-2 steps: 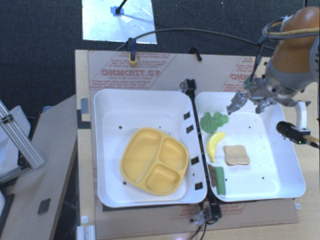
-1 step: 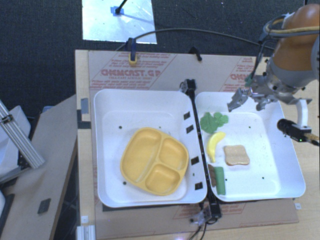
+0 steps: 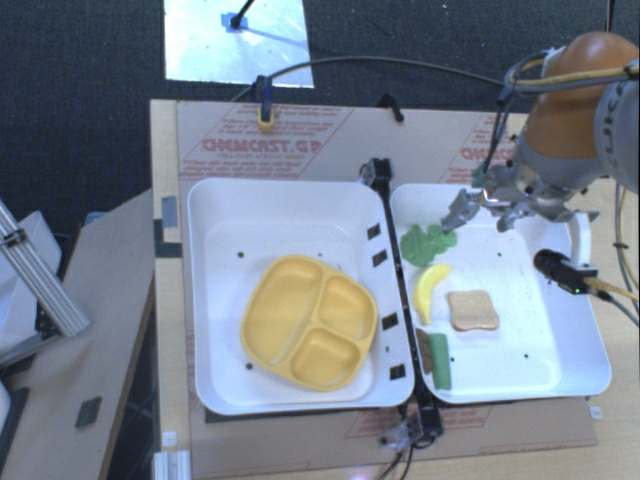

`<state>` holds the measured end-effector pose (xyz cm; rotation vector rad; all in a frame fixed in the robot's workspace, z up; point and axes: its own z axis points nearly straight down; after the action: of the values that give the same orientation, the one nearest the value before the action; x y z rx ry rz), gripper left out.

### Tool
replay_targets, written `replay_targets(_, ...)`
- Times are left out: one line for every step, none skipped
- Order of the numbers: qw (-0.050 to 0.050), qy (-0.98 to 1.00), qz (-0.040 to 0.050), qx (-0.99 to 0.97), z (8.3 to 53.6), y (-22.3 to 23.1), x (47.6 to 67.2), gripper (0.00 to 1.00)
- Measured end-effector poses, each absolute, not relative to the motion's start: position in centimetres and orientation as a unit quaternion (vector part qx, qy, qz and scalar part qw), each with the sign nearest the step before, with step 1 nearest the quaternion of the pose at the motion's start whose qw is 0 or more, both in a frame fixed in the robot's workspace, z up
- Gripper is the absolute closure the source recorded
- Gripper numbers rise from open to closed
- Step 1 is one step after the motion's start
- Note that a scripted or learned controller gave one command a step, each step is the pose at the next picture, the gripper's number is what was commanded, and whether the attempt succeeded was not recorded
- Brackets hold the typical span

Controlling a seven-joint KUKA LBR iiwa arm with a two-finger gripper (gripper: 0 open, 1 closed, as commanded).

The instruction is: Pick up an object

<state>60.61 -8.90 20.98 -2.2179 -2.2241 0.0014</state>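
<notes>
Hovering spread-fingered and empty, the tool [image 3: 484, 210] sits beside the green toy [image 3: 427, 243] in the right bin [image 3: 560, 368], so you note the pick remains undone.

R bin [image 3: 560, 368]: items bunched along its L side — green toy [image 3: 427, 243], banana [image 3: 430, 290], toast [image 3: 472, 311], green stick [image 3: 440, 360] tight to the divider [image 3: 398, 288]. Bare floor across R half and front R corner. Gripper [image 3: 487, 206] hangs over back edge, just beside green toy. L bin [image 3: 215, 268]: yellow tray [image 3: 308, 320] takes centre-front; back strip and L side open.
</notes>
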Motion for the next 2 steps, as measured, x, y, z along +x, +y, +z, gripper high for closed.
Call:
replay_targets(0.000, -0.708, 0.0004, -0.706, 16.7, -8.7, 61.1, 0.00)
replay_targets(0.001, -0.708, 0.0011, -0.707, 10.4, -8.8, 61.0, 0.00)
